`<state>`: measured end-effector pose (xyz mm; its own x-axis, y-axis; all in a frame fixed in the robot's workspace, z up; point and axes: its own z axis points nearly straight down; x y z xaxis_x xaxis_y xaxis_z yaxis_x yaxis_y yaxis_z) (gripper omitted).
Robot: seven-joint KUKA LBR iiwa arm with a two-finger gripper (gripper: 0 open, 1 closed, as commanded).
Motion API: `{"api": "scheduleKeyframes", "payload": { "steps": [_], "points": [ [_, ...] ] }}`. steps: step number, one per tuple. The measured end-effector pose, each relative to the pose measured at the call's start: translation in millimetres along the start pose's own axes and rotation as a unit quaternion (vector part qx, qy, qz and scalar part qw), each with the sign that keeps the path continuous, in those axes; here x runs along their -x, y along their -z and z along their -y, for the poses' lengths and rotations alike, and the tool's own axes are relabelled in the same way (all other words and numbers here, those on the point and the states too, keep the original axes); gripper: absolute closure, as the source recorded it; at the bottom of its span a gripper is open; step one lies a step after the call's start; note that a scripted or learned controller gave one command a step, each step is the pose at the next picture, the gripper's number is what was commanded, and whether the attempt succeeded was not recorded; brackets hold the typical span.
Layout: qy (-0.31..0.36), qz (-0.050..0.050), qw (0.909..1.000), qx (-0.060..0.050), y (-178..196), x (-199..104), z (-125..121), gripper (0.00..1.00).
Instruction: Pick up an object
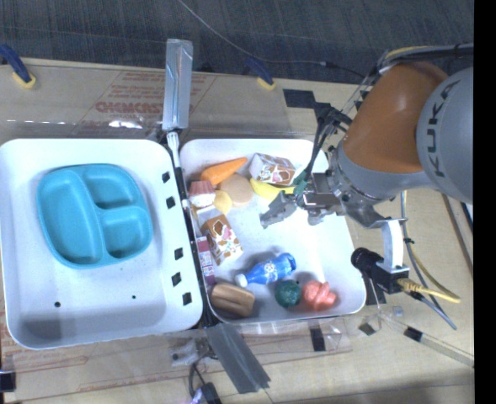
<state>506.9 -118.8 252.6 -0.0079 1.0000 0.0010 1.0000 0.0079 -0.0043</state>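
Just right of the yellow banana (269, 188), tool (274, 214) above bin floor, grip state unclear

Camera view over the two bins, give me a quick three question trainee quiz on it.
1. True or false: the blue divided plastic tray lies in the left white bin.
2. Which lies nearest the right white bin's front edge: A the orange toy carrot, B the brown toy bread loaf, C the yellow toy banana?
3. Fill in: the blue plastic bottle has a ____ cap.

Key: 1 true; 2 B; 3 white.
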Motion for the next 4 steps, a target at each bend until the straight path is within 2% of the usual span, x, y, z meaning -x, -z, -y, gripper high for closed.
{"api": "scheduleKeyframes", "payload": {
  "steps": [1, 2, 3, 4],
  "points": [
    [0.029, -0.001, 0.9996, -0.003, -97.6, 16.9, 21.0, 0.00],
    [0.211, 0.001, 0.9775, 0.002, -159.1, 85.8, 28.3, 0.00],
    [0.214, 0.001, 0.9768, 0.003, -149.2, 84.7, 27.0, 1.00],
    [0.032, 0.000, 0.9995, 0.002, -60.0, -60.0, -46.2, 1.00]
  ]
}}
